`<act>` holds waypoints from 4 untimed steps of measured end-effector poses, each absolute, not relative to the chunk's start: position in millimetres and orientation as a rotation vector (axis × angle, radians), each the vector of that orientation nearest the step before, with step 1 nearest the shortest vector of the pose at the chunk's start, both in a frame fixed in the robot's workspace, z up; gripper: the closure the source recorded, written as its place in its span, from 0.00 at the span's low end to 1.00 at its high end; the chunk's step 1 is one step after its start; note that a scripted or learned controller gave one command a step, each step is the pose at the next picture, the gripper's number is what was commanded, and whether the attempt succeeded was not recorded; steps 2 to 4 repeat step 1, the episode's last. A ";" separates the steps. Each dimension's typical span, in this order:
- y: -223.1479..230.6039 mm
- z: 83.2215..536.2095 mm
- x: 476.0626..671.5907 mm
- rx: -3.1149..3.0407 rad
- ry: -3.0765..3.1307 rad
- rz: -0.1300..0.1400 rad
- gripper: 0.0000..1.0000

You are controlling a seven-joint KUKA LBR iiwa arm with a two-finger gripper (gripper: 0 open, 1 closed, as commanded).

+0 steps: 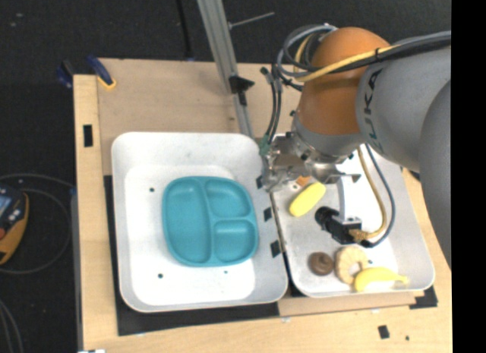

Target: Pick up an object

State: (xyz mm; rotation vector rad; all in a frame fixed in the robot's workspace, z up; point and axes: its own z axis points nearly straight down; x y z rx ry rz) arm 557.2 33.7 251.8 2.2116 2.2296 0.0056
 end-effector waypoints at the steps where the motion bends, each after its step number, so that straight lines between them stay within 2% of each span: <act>1: 88.3 253.8 558.3 2.212 2.230 0.004 1.00; 4: 88.3 253.8 558.3 2.212 2.230 0.004 1.00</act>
